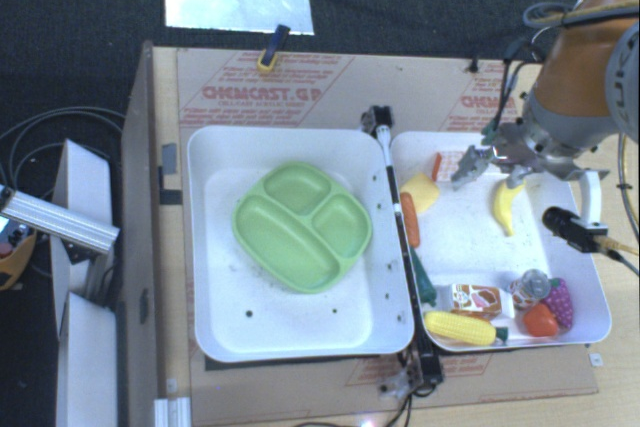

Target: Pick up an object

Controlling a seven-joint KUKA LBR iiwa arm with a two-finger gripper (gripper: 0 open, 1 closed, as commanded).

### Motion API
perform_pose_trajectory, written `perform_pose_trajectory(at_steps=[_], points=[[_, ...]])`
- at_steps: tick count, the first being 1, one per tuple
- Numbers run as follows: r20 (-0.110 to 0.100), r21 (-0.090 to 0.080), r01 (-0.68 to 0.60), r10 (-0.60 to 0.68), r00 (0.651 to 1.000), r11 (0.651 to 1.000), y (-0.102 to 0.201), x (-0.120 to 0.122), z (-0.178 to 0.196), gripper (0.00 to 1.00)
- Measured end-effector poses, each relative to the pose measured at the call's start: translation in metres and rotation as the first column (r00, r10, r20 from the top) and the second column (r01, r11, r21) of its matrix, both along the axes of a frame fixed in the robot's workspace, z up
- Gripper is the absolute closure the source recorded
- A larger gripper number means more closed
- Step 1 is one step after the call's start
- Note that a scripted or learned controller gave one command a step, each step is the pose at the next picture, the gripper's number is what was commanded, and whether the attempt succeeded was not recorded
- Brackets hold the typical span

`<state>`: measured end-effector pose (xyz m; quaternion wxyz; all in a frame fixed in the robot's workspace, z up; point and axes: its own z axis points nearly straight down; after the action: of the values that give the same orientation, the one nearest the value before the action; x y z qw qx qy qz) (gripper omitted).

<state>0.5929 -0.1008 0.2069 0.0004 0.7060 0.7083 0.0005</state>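
Observation:
My gripper (pixel 492 173) hovers over the back of the right bin (pixel 455 240), fingers (pixel 466 168) spread open with nothing between them. A yellow banana (pixel 504 206) lies just in front of it. A yellow lemon-like fruit (pixel 421 195) and an orange carrot (pixel 409 218) lie to its left by the bin's left wall. A small red and white packet (pixel 448 162) sits at the back, next to the left finger. Along the front lie a corn cob (pixel 460 327), a printed box (pixel 475 299), a small jar (pixel 532 283), a red tomato (pixel 540 319) and purple grapes (pixel 560 301).
The left bin (pixel 215 245) holds a green divided plate (pixel 302 226). A black cylinder (pixel 570 230) on the arm juts over the right bin's right side. A green item (pixel 425 285) lies by the wall between the bins. Cables and metal parts lie left of the bench.

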Motion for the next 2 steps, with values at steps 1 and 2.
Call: perform_pose_trajectory(at_steps=[1,2], points=[[0.014,-0.005,0.004,-0.004,1.0,1.0,-0.034,0.005,0.111,0.0],[-0.001,-0.001,0.003,-0.003,1.0,1.0,-0.054,-0.005,0.05,0.0]])
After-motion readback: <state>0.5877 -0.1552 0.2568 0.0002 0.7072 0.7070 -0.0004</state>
